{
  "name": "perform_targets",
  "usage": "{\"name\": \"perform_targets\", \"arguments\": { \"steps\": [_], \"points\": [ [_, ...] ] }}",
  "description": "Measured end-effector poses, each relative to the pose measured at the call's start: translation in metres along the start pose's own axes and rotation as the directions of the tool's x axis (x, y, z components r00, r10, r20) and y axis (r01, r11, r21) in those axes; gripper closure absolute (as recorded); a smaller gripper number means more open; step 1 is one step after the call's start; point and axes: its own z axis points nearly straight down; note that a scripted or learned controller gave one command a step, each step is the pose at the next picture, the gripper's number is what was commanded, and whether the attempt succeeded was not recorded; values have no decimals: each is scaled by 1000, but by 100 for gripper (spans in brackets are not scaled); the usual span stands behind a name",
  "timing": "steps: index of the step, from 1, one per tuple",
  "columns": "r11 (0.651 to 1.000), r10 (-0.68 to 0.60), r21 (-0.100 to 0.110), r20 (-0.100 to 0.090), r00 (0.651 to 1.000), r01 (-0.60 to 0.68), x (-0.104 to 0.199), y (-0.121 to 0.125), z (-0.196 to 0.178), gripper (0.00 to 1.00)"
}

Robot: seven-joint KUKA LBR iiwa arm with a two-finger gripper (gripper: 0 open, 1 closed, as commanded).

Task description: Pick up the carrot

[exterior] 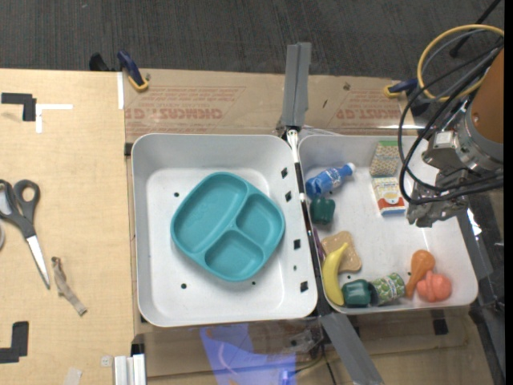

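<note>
The gripper [430, 212] hangs over the far right part of the right bin [462, 239], close to its right wall. Whether it is spread or pressed together cannot be told. Nothing is seen gripped in it.

The carrot [419, 269] lies on the bin floor just nearer the camera than the gripper, apart from it. Its long axis runs roughly toward and away from the gripper, slightly slanted; the thick end points toward the gripper and the thin end points away, toward the near bin wall.

Surrounding items: a pink-orange lumpy fruit [434, 286] touches the carrot on its right near side. A green-labelled can [388, 288] lies just left of the carrot's thin end, with a dark green item [357, 293] beside that. A banana [333, 269] and a bread slice [342, 249] lie further left of the gripper. A small white and red carton [389, 196] sits just left of the gripper. A blue bottle [327, 180] and green pepper [322, 209] lie well left. A teal divided plate [228, 226] sits in the left bin [152, 239].
</note>
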Motion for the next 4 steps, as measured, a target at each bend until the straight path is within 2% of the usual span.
{"name": "perform_targets", "arguments": {
  "steps": [1, 2, 3, 4],
  "points": [
    [933, -360, -2, 0, 933, 360, 35, 20, -10, 100],
    [720, -694, -4, 3, 720, 694, 23, 21, 42, 100],
    [635, -773, -3, 3, 635, 773, -21, 24, 41, 100],
    [694, -720, -1, 2, 694, 720, 24, -15, 6, 100]
  ]
}}
